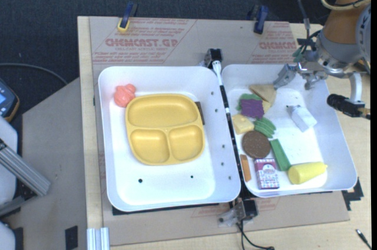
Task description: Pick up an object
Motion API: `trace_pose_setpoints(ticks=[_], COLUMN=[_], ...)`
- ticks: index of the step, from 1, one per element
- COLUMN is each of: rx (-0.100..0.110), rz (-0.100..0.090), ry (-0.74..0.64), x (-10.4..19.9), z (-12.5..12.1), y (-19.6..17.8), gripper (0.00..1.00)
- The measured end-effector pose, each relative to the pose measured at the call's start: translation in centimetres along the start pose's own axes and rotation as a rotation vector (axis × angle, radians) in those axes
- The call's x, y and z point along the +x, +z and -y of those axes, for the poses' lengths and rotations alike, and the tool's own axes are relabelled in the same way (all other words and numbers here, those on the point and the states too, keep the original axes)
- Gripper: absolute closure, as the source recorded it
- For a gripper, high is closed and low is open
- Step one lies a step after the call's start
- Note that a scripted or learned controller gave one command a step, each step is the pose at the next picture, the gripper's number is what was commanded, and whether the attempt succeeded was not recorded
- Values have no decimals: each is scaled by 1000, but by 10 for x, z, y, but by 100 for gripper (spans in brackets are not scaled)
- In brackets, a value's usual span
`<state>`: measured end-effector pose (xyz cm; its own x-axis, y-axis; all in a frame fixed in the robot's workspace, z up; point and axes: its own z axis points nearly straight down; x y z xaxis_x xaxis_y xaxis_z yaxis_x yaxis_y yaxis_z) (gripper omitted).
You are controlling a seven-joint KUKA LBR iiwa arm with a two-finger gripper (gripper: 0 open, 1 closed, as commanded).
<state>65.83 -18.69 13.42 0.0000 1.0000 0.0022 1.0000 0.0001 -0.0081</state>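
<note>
My gripper hangs over the far part of the right bin, its fingers apart with nothing between them. Just below it lie a tan wedge and a small grey-white block. Further forward in that bin are purple grapes, a pale yellow piece, a green pod, a brown round cookie, a green stick, a yellow corn-like piece, a red box and a thin orange stick.
The left bin holds a yellow divided plate and a pink toy at its far left corner. A black hinge strip runs between the bins. Two clamps hold the cardboard at the back.
</note>
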Motion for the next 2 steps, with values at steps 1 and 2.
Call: trace_pose_setpoints(ticks=[1,2], rx=[-12,-22], rz=[-2,2], ry=[0,-3], x=[1,1], z=[-3,-6], y=[47,30], gripper=[0,100])
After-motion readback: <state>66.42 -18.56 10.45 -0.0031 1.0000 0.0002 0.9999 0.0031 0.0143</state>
